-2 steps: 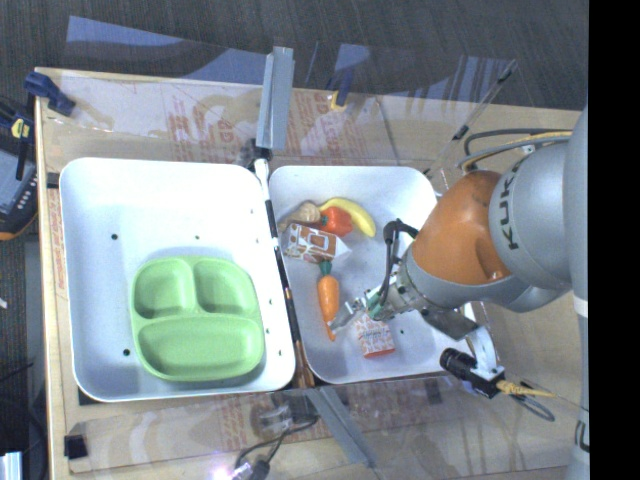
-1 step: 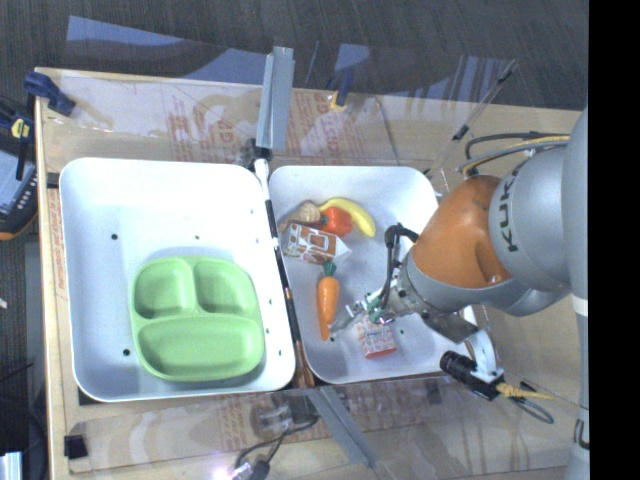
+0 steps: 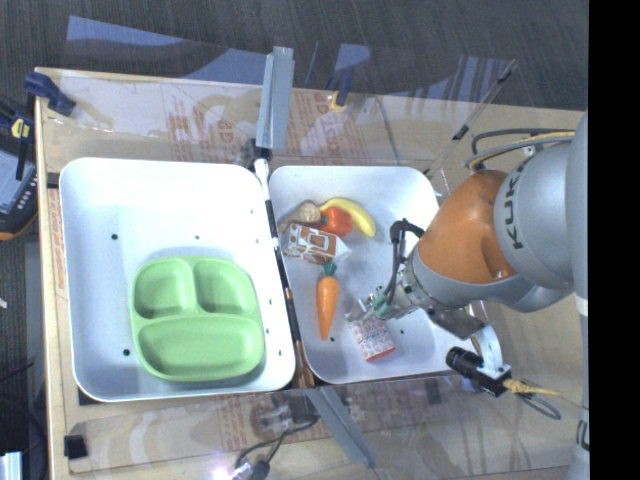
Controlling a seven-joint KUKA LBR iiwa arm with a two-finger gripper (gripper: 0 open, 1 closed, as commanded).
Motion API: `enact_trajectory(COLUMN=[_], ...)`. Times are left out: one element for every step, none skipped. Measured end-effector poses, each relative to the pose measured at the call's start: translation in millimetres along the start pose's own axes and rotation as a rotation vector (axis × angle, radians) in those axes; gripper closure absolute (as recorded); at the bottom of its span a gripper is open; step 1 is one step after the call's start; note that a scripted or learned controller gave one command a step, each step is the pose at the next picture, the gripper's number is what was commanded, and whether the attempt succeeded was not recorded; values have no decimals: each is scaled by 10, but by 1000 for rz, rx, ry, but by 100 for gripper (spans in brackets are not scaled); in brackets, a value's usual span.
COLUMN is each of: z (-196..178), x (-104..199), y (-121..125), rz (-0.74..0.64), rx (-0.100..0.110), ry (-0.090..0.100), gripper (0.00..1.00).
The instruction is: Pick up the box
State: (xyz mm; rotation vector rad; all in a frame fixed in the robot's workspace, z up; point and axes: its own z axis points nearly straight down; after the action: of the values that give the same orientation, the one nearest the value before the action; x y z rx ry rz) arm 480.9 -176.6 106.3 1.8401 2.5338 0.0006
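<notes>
The box (image 3: 373,339) lay flat near the front of the right bin (image 3: 420,183), just right of the carrot (image 3: 327,306). The gripper (image 3: 381,303) hung touching the box's far edge; whether it gripped anything, I couldn't tell. Beyond the carrot sat a banana (image 3: 350,212).

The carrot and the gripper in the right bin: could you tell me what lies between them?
In the camera view, only bare white floor of the right bin separates the carrot from the gripper; the small red-and-white box sits just below that stretch.
</notes>
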Motion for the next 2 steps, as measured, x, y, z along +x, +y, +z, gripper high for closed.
enact_trajectory(z=[0,-96], x=[0,-1], y=[0,6], rz=[-1,-7], rx=[0,2], ry=[0,-1], gripper=[0,100])
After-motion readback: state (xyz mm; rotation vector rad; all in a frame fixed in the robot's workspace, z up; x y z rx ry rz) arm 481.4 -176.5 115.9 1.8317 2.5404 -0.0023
